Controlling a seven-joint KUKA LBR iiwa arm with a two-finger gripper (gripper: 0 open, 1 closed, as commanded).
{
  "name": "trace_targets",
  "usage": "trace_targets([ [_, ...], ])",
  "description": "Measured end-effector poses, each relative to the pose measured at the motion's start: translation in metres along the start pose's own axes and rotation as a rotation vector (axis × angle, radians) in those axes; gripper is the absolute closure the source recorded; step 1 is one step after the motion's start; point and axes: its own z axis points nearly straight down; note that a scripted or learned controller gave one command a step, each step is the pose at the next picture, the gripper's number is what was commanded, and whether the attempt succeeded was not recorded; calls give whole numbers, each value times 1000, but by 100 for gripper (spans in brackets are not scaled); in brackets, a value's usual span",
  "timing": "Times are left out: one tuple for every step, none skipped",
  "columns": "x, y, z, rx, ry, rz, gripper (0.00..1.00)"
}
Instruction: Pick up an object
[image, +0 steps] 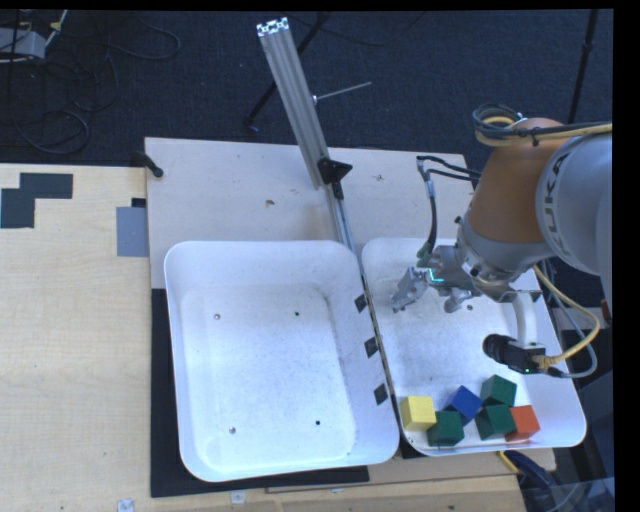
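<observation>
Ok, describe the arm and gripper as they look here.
The arm is grey metal with a broad orange band above the wrist. Black and yellow cables loop around it. The gripper is small, silvery-grey metal, with a tiny teal light near its base.

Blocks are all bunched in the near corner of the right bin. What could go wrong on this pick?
1. The blocks touch: yellow block, blue block and the green ones sit packed, so the end effector may find no room beside its target, or nudge the neighbours.
2. The orange block lies against the right bin rim, so a descent there may strike the wall.
</observation>
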Motion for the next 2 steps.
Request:
trace_targets([
  [50,-14,0,2,3,-4,0],
  [108,-12,0,0,2,-6,0],
])
